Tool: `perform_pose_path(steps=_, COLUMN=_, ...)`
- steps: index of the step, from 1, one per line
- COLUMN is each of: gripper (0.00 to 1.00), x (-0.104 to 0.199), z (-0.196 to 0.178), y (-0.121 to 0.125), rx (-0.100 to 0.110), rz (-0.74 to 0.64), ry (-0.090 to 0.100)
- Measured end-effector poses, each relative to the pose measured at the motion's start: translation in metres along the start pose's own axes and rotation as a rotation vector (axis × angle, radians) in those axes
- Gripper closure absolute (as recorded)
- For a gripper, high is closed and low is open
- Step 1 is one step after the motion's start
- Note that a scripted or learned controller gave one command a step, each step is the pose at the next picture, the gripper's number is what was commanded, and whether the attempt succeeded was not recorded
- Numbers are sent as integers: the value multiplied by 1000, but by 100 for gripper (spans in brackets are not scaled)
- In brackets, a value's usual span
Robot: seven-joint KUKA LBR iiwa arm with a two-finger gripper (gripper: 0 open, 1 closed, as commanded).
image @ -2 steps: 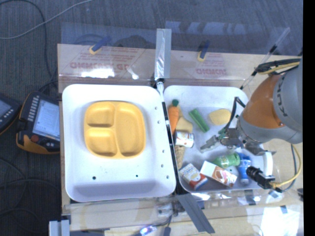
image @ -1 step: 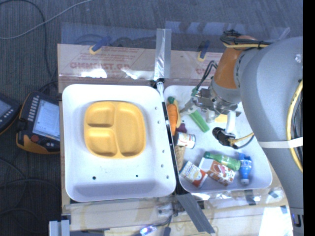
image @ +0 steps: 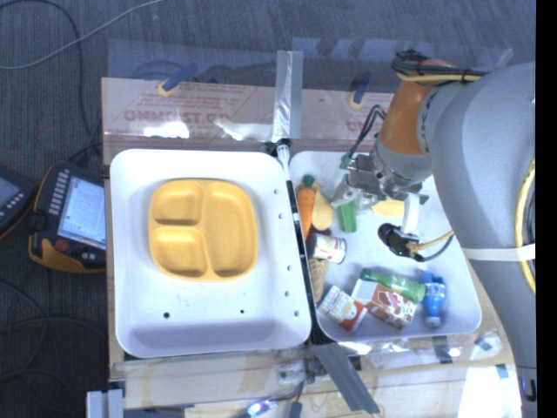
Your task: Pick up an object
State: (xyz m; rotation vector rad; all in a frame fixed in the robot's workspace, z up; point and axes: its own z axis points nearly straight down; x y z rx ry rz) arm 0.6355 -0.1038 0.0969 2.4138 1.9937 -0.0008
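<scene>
Nearest, along the lower edge of the right bin point(image: 467, 313), a small white and red carton point(image: 338, 308) and a brown carton point(image: 392, 306) are seen lying side by side. Just behind them a green bottle point(image: 393, 283) lies on its side, with a blue bottle point(image: 434, 293) at its right end. Further up, close to the wall between the bins, a can point(image: 329, 248) is seen. Beyond it a carrot point(image: 305, 205) is laid along that wall, and a pale yellow lump point(image: 323, 212) touches it. A green piece point(image: 348, 217) is found just right of the lump. The gripper point(image: 360, 186) is held low directly above this piece, in the upper part of the right bin. Whether the gripper is wide or narrow cannot be told, and nothing is seen held in it. In the left bin point(image: 124, 259) a yellow divided plate point(image: 204, 229) is set near the middle. Cardboard point(image: 200, 107) is laid on the surface at the far side.
</scene>
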Motion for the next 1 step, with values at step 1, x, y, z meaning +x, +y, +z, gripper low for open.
perform_pose_path(steps=1, gripper=100, x=42, z=-84, y=-38, rx=15, rz=-71, ry=4)
